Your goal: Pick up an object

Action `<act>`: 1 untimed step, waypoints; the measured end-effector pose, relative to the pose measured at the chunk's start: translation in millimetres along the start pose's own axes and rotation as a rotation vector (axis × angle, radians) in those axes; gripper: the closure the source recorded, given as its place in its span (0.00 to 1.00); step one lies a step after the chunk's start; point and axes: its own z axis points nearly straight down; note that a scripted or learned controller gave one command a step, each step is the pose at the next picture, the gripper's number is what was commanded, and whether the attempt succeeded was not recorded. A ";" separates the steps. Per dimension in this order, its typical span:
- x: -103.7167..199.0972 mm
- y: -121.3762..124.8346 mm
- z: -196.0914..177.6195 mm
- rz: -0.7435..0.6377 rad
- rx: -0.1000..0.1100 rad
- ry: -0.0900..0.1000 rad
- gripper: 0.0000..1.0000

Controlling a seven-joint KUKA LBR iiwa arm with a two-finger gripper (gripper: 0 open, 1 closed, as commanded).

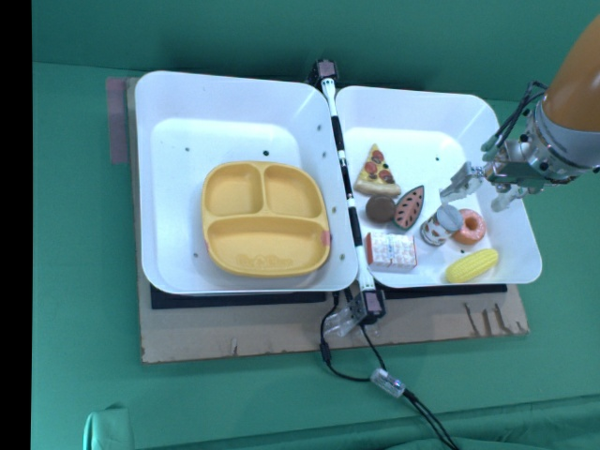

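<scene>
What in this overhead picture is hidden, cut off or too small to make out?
- Arm: cut off by the picture's right edge; just the wrist end is in frame.
- Gripper: too small and slanted to tell whether it is open or shut.
- Small box: its print is too fine to read.
- Can: its label is too small to read.
- Cable: runs out past the bottom edge.

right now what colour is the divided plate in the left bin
Yellow-orange divided plate, seen in the camera view.
</scene>
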 end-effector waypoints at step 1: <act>-33.7 25.7 119.9 -0.001 -0.018 -0.006 0.00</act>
